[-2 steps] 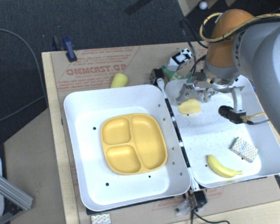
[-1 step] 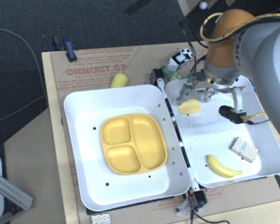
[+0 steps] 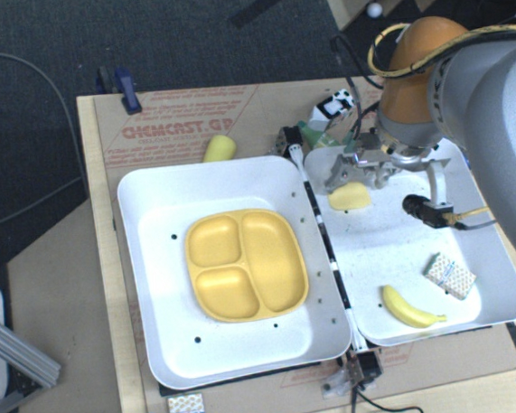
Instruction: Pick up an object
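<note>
You have the arm (image 3: pixel 465 90) coming in from three o'clock, its grey bulk and orange band covering the upper right of the bench, and its wrist hanging over the far end of the right bin (image 3: pixel 495 310). To its left, the left bin (image 3: pixel 162 337) carries a yellow divided plate (image 3: pixel 245 264) at its middle, well apart from anything the arm can reach just now. In the right bin the things lie spread out: a banana (image 3: pixel 410 307) near the six o'clock rim, its long axis running from about ten o'clock to four o'clock; a small patterned packet (image 3: pixel 450 275) just beside it toward two o'clock; and a pale yellow lump (image 3: pixel 350 198) at the bin's far left, close to the divider. The gripper (image 3: pixel 366 165) sits right over that end, and the lump lies just toward seven o'clock from it, nearly under the metal parts and closer than anything else in the bin. I judge the lump to be the thing in play, so what matters for you is that short offset toward seven o'clock. Nothing shows between the fingers, but whether they are apart or together I cannot tell from this angle. A yellow cylinder (image 3: pixel 220 147) lies outside the bins at twelve o'clock of the left one.
</note>
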